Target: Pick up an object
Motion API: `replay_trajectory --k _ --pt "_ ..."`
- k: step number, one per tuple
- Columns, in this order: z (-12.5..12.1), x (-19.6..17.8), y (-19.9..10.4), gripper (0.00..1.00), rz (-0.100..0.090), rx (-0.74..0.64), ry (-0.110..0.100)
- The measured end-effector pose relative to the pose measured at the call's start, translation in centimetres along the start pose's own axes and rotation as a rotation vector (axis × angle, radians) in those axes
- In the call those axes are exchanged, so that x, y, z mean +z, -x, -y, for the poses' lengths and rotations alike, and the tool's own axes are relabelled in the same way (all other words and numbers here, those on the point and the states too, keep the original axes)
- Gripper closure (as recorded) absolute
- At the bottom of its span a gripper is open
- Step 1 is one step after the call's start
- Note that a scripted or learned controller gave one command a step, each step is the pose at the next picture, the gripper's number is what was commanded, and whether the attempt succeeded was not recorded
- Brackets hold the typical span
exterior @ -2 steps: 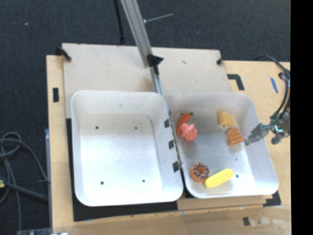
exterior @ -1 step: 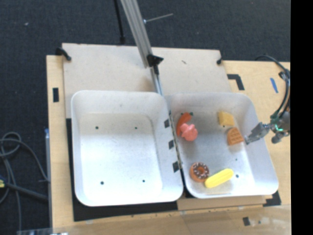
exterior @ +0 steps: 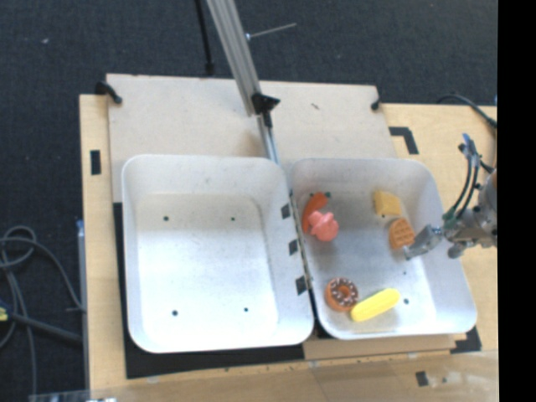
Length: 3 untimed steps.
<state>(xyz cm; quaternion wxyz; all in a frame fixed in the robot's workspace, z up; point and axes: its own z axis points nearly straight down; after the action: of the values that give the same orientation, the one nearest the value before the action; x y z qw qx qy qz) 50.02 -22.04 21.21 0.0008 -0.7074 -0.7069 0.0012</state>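
Dark speckled carpet point(exterior: 100, 23) around a pale wooden bench point(exterior: 99, 224), loose cables point(exterior: 25, 266) at left.

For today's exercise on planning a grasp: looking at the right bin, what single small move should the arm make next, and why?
Probably a short shift of the tool toward the waffle-like orange piece and down onto it. The tool sits at the right bin's right wall, right beside that piece, with nothing visibly held; the yellow banana and donut lie farther away.
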Motion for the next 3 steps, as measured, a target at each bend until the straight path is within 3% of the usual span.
replay_trajectory --k 2,3 --pt "-0.6 11.3 0.3 0.0 0.001 0.002 0.001" --pt "-0.8 9.9 0.4 1.0 0.003 0.008 0.009"
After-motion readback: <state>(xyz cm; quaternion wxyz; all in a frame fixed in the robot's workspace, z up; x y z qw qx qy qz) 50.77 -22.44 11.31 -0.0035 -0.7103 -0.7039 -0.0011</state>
